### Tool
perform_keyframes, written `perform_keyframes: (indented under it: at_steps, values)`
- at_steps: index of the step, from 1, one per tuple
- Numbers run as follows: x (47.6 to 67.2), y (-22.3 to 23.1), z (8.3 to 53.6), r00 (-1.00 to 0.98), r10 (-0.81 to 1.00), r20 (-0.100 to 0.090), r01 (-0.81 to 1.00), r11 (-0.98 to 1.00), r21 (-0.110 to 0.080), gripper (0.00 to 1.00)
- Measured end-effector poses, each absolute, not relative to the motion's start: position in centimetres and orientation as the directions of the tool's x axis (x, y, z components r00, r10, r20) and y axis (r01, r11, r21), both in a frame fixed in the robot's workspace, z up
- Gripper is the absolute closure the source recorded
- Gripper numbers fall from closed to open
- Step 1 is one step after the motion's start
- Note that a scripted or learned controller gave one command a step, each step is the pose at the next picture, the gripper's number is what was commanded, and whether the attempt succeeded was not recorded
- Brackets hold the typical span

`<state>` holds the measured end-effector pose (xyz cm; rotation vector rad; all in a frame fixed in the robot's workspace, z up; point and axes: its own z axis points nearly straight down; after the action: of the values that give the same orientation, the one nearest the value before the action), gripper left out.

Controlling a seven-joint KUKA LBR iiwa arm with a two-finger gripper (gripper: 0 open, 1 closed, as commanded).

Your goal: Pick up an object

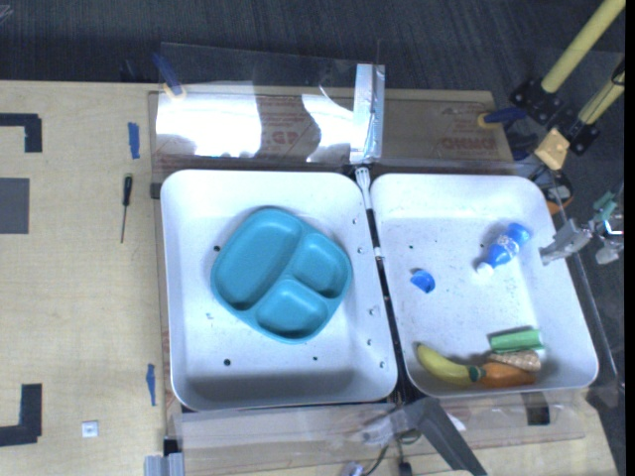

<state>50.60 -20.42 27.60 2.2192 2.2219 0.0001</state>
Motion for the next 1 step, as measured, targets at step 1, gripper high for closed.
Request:
perform_keyframes:
  at_steps: [1]
  values:
    - [49.75, -21.12, 17.65, -0.045, 0.999, 0.003, 0.999, 0.045, -0.007, 0.00]
